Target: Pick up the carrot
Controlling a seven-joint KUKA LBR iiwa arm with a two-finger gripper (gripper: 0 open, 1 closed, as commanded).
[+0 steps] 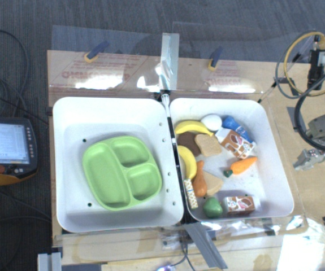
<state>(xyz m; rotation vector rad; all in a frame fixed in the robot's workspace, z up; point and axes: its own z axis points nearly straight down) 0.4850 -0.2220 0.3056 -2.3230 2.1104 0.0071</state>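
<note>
The carrot (243, 165) is a small orange toy with a green stub at its left end. It lies on its side in the right bin (275, 174), right of centre, tilted a little up to the right. White bin floor shows around it. A brown-and-white carton (238, 145) lies just above it and a tan bread slice (212, 182) just to its lower left.
The right bin also holds two bananas (191, 130), a white egg (211, 121), a blue carton (234, 126), a bread slice (208, 145), a green pepper (212, 208) and a brown box (240, 204). A green divided plate (122, 172) lies in the left bin (72, 123). Cables (300, 66) hang at the right.
</note>
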